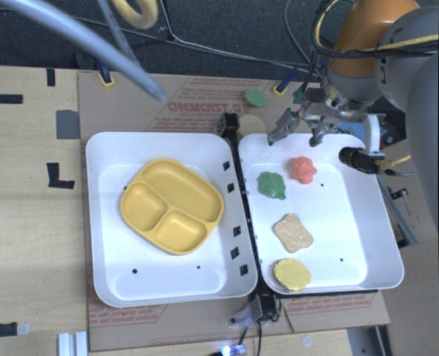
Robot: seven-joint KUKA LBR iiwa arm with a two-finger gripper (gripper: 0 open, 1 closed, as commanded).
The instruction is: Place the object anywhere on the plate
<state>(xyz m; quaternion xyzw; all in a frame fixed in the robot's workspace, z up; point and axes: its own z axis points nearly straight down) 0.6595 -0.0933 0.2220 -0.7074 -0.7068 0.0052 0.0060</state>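
Note:
A yellow plate (172, 205) with three compartments lies in the left bin (108, 273). The right bin (360, 221) holds several small objects: a pink-red piece (302, 169), a green broccoli-like piece (271, 185), a tan cracker-shaped piece (292, 233) and a round yellow piece (291, 274). My gripper (295, 133) hangs over the far edge of the right bin, open, its two dark fingers spread apart with nothing between them. It is above and just behind the pink-red piece.
A small green object (255, 97) lies on the cardboard behind the bins. A black divider (238, 199) runs between the two bins. The arm's orange band (368, 17) and grey body stand at the upper right. Cables cross the top.

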